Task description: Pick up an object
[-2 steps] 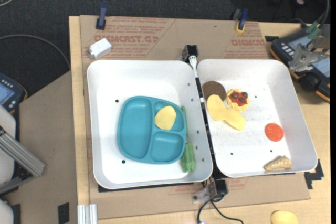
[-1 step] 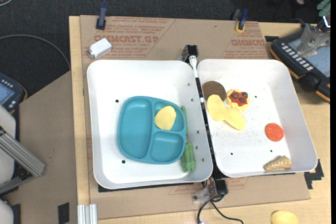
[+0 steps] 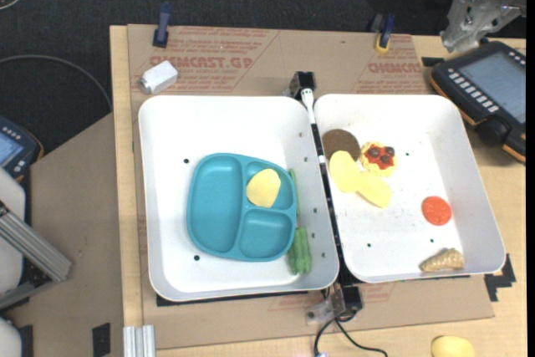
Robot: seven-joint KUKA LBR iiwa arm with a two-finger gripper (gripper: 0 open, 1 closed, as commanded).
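The left bin (image 3: 159,180) holds a teal divided plate (image 3: 230,213) with a pale yellow piece (image 3: 264,188) in its upper right compartment. A green item (image 3: 299,251) lies along the plate's right edge. In the right bin (image 3: 468,171) lie a brown disc (image 3: 339,142), a flat yellow piece (image 3: 358,180), a small red and yellow item (image 3: 380,156), an orange-red disc (image 3: 435,211) and a tan wedge (image 3: 441,262). My gripper (image 3: 470,17) is a grey metal shape at the top right, beyond the right bin's far corner and away from every object.
A small white block (image 3: 159,78) sits on the cardboard behind the left bin. Blue (image 3: 161,25) and yellow (image 3: 384,33) clamps pin the board's far edge. A black control pendant (image 3: 489,92) lies right of the bins. A yellow object (image 3: 451,345) sits at the bottom edge.
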